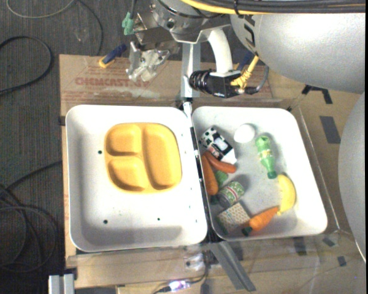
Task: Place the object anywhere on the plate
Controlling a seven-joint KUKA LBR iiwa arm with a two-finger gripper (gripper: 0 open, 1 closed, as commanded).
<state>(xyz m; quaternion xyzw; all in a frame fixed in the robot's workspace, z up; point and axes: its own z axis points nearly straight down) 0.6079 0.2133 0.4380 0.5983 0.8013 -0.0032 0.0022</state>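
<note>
A yellow plate (144,157) with three compartments lies in the left white bin (86,213), and nothing rests on it. My gripper (145,65) hangs high over the cardboard beyond the left bin's far edge, away from the plate and from every object. No object shows in it. The loose objects all lie in the right bin (306,164): a black-and-white toy (218,144), a white round lid (245,132), a green bottle (265,155), a banana (287,192), a red sausage (222,165), a small can (231,193) and an orange carrot (264,218).
A second carrot-like piece (209,177) lies along the right bin's left wall, and a patterned block (233,215) lies near its front. The divider between the bins (196,164) runs front to back. Cables cross the dark floor at left.
</note>
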